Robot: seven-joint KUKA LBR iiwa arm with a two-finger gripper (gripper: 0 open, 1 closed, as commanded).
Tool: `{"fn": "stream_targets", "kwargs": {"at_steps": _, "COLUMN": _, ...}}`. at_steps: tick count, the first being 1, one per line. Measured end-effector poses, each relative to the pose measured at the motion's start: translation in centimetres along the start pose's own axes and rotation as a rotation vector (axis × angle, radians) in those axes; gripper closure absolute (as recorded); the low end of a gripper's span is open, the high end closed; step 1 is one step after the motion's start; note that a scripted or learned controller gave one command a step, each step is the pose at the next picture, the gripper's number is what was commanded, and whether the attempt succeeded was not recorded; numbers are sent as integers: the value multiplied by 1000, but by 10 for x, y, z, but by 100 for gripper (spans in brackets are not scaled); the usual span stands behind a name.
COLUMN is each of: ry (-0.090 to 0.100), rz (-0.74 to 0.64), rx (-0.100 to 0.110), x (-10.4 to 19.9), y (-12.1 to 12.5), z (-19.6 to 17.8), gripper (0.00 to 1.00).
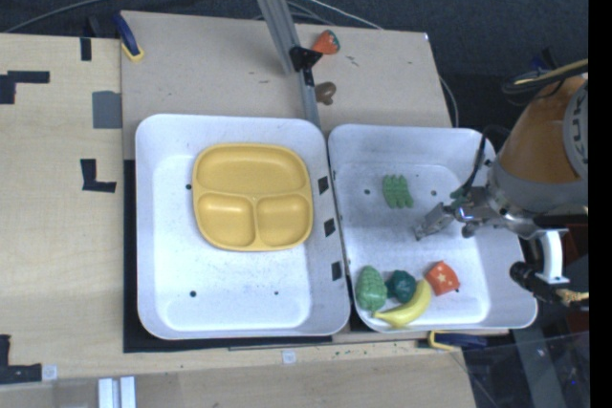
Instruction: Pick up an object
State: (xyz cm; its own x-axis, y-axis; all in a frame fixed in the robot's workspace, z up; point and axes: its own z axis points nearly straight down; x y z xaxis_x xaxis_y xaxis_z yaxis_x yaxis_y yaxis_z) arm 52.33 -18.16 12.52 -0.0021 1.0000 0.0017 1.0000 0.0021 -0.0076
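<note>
Standing on the bench: two shallow white bins side by side, left bin [163,301] and right bin [497,301], their inner walls touching along the middle.

Left bin: one yellow divided tray [253,196], three compartments, lying flat in the upper half of the bin. Nothing rests in any of its compartments.

Right bin, upper middle: one small green ridged piece [397,191], lying alone on the floor of the bin, apart from everything else.

Right bin, lower edge, a cluster of toy foods:
- pale green leafy vegetable [370,289], leftmost, close to the bin's left wall
- dark green round piece [402,285], just beside it on the right
- yellow banana [409,309], curved under those two and touching them
- red tomato-like piece [442,278], just right of the banana's upper tip

Arm: grey KUKA arm [550,153] with its orange band, reaching in from the right over the right bin's right side.

Gripper [432,225]: low over the bin floor, pointing left, between the green ridged piece above it and the food cluster below it, near both but touching neither. Whether its jaws are spread or closed cannot be told at this angle. No item is seen between them.

Behind the bins: a grey metal rod [273,5] running diagonally, with a small orange piece [327,41] near its lower end.
</note>
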Motion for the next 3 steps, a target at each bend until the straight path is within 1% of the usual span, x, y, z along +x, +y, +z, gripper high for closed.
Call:
{"fn": "stream_targets", "kwargs": {"at_steps": 1, "ry": -3, "rz": 1, "rx": -7, "x": 0, "y": 1, "z": 36, "gripper": 0}}
{"fn": "stream_targets", "kwargs": {"at_steps": 2, "ry": -2, "rz": 0, "rx": -6, "x": 1, "y": 0, "z": 26, "gripper": 100}}
{"fn": "stream_targets", "kwargs": {"at_steps": 3, "ry": -2, "rz": 1, "rx": -9, "x": 1, "y": -5, "z": -18, "gripper": 100}}
